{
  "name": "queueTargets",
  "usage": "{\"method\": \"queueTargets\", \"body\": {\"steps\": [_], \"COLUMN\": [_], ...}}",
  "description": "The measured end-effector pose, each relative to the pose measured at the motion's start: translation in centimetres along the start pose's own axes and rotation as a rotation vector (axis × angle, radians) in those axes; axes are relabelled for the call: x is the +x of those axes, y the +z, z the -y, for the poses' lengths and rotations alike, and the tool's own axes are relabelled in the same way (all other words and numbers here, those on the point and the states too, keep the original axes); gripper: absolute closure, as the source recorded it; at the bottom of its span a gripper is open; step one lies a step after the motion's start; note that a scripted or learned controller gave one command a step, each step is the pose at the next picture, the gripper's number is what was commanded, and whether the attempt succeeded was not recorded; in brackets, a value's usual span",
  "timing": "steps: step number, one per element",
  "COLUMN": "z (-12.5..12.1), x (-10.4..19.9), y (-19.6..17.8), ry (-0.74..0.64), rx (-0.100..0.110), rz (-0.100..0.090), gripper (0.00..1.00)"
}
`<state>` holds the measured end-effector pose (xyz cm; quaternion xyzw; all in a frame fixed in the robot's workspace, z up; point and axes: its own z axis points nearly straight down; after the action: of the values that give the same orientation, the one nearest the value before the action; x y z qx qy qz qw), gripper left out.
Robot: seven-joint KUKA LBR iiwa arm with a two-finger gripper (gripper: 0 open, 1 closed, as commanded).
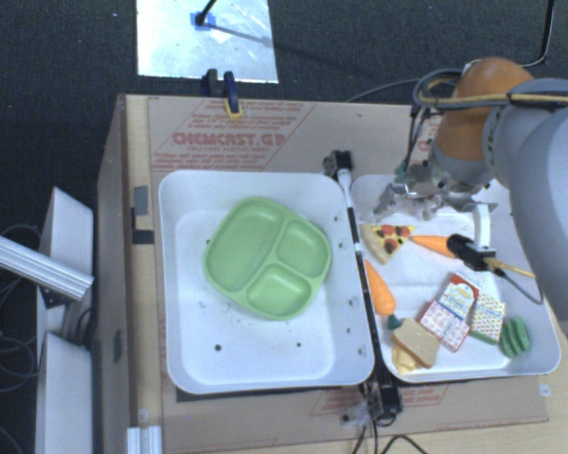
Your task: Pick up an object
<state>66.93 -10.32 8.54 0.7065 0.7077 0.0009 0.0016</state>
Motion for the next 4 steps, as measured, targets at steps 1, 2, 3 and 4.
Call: {"method": "queueTargets", "body": {"steps": [1,2,3,4], "z": [0.0,0.0,0.0,0.0], "x": [2.1,2.0,-1.0,0.1], "y": [0.1,0.1,0.0,0.0], "ry": [-0.003,-0.002,0.000,-0.002], "rx": [0.001,0.001,0.000,0.001], "rz": [-0.001,0.000,0.000,0.000], "gripper": [0.00,0.00,0.00,0.00]}}
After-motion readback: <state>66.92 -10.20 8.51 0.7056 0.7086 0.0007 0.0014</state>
